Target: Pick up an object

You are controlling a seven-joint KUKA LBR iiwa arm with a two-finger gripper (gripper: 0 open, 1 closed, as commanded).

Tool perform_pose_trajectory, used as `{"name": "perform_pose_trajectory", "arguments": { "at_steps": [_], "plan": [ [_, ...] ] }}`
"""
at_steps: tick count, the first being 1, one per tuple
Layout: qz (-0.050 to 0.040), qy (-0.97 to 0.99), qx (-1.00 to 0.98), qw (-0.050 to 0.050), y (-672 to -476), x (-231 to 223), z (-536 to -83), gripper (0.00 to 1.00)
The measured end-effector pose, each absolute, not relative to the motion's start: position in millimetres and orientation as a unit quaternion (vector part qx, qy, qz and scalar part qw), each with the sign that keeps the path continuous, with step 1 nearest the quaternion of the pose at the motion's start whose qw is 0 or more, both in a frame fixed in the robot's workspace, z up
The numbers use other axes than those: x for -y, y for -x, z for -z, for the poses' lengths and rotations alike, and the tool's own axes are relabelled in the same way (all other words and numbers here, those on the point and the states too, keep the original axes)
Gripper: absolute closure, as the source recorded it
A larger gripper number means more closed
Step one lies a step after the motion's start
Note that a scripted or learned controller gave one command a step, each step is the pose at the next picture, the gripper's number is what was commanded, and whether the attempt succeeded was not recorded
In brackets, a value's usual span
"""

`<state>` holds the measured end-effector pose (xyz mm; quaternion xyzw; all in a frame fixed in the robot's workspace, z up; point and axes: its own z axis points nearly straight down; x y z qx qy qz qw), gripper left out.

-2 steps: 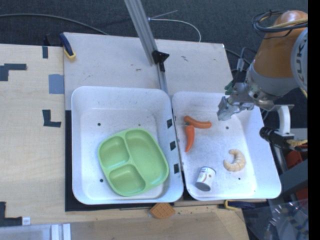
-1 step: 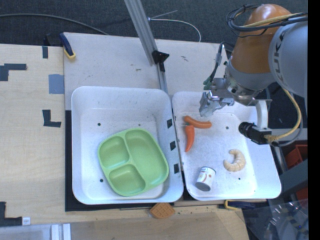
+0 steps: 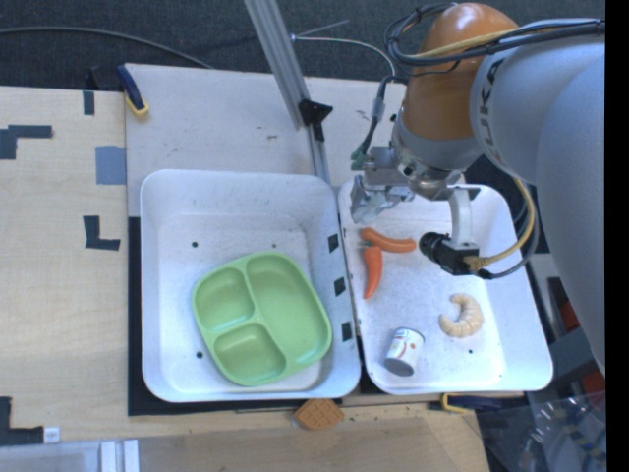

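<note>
In the right bin [image 3: 511, 357] lie two orange carrot-like pieces: one [image 3: 388, 242] lies crosswise, the other [image 3: 371, 270] points down below it. A tan croissant [image 3: 462, 316] rests further right, and a small white can [image 3: 402, 350] lies on its side near the front. My gripper [image 3: 371, 202] hangs over the bin's back left corner, just above the crosswise carrot. Nothing shows between its fingers.
The left bin [image 3: 172, 264] holds a green sectioned plate [image 3: 260, 316]. A metal pole [image 3: 285, 62] slants up behind the bins. A black camera unit [image 3: 447, 252] and its cables hang off the wrist. A brown cookie-like item [image 3: 314, 414] sits on the bench in front.
</note>
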<state>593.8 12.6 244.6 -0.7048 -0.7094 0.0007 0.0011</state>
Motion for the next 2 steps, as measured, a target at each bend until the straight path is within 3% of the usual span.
{"name": "perform_pose_trajectory", "arguments": {
  "at_steps": [2],
  "plan": [
    [-0.0005,0.705,0.709,0.001,-623.5,-101,-221,1.00]
  ]
}}
